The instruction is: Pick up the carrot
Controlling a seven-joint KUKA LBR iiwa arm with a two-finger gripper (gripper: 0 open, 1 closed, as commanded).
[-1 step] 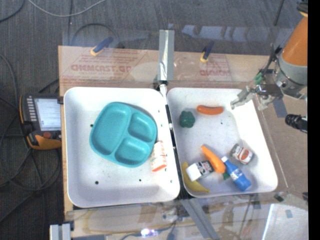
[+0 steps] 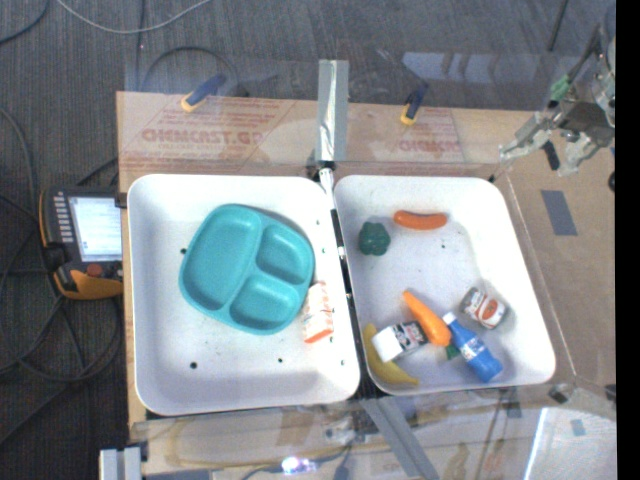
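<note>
Dark grey carpet point(image 2: 250, 18) fills the top of the frame, crossed by loose cables point(image 2: 100, 13). A wooden bench point(image 2: 270, 133) sits below it.

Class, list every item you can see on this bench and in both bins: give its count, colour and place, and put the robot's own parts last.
Bins: 2, white, side by side on the bench.
Divided plate: 1, teal, left bin.
Small packet: 1, white and orange, left bin, by the plate's right edge.
Carrot: 1, orange, right bin, lower middle.
Sausage: 1, orange-red, right bin, top.
Green item: 1, dark green, right bin, upper left.
Banana: 1, yellow, right bin, bottom left.
Small bottle: 1, white and black, beside the carrot.
Blue bottle: 1, right bin, bottom.
Can: 1, silver and red, right bin, right.
Gripper: 1, grey, above the right bin's top right corner.
</note>
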